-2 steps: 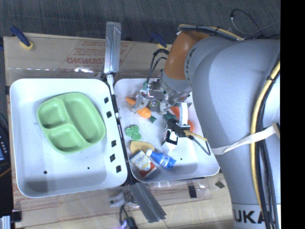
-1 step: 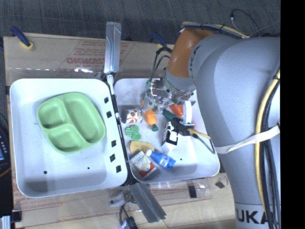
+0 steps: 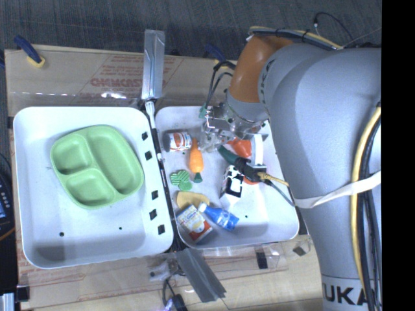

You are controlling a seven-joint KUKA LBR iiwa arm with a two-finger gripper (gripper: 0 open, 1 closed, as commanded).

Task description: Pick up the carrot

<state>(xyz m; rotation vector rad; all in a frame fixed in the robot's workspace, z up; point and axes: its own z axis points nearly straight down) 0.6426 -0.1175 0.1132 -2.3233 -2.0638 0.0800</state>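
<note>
Grey arm housing, the bulkiest form nearest your viewpoint, fills the right of the scene and hides part of the right bin. Follow it up to the orange band, then down to the gripper, which hangs over the upper middle of that bin. From this angle the wrist hardware covers the tool, so you cannot tell whether it is released or clenched, and nothing can be seen held in it.

Note the carrot: orange, lying roughly upright in the picture, in the left half of the right bin, just below and slightly left of the gripper. Beside its upper end lies a small can; below it sit a green-and-yellow toy piece, a blue bottle and a packet. To its right lies an orange-red item and a black-and-white carton. The left bin holds a green divided plate.

Judged from this layout, the step in hand is the approach; the grasp is not yet made. Your next move calls for a short shift towards the carrot, the tool aligned across its narrow width, and a descent that stays clear of the can.
</note>
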